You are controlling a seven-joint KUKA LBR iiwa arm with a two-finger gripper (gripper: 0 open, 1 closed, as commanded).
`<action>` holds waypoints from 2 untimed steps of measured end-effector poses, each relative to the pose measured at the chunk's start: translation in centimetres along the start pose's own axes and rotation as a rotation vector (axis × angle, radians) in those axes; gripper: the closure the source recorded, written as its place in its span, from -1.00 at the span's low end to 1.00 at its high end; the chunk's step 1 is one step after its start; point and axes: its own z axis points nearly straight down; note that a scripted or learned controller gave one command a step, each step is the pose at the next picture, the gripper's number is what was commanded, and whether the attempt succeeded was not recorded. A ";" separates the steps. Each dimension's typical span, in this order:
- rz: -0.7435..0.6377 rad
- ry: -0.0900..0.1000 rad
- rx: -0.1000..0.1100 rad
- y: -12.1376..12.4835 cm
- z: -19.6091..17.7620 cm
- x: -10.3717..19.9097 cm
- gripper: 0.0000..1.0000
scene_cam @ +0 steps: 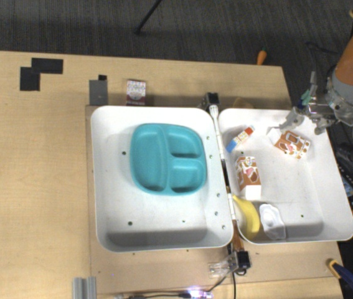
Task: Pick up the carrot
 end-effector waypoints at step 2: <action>0.104 0.004 0.010 -8.3 0.5 12.9 -1.00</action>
